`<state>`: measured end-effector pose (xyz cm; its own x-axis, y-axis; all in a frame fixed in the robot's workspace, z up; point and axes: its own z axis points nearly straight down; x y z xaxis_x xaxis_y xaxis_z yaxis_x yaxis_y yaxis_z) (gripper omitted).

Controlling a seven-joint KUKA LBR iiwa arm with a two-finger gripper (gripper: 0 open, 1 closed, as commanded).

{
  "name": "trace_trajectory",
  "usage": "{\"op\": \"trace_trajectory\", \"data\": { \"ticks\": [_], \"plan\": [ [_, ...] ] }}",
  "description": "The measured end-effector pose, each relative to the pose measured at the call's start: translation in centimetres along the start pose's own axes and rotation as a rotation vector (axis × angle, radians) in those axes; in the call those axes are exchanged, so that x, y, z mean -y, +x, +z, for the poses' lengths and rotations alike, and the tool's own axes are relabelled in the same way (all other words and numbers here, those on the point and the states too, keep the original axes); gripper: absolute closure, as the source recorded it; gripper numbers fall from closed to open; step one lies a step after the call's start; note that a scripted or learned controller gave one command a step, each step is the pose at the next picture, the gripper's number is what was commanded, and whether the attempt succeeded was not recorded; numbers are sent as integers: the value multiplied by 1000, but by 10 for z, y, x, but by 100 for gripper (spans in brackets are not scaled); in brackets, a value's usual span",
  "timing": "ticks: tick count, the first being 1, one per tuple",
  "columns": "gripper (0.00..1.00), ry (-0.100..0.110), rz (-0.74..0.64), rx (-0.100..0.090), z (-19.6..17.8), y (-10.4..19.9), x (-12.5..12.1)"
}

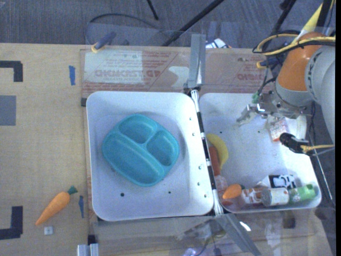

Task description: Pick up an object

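Although the bench (42, 143) fills most of my view, the two white bins matter more: the left bin (106, 196) sits at centre frame and the right bin (256, 159) just beside it, their inner rims touching. From the upper right the arm (311, 71) reaches over the right bin's upper edge, and its gripper (254, 111) hangs above that bin's upper part; I cannot tell how it is set, since it is small and blurred. A blue divided plate (141, 149) lies tilted in the middle of the left bin. Along the right bin's left wall I see a banana (221, 147) beside a red stick-like item (213, 161). In the lower corner of that bin a bottle (274, 196) lies on its side, with an orange piece (232, 191) to its left and a black-and-white item (282, 181) above it. A toy carrot (53, 207) lies on the bench at lower left, well apart from both bins.
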<state>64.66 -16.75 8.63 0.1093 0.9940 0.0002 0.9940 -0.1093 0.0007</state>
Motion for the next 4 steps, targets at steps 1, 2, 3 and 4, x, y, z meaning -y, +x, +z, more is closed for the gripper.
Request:
{"op": "trace_trajectory", "data": {
  "ticks": [1,2,3,4],
  "plan": [
    [100,-3,-3,3,-11,1,-1],
    [0,-3,-3,3,-11,1,-1],
    [0,-5,-125,-19,-14,-32,25],
    [0,-6,-114,-6,-2,-20,45]
  ]
}}
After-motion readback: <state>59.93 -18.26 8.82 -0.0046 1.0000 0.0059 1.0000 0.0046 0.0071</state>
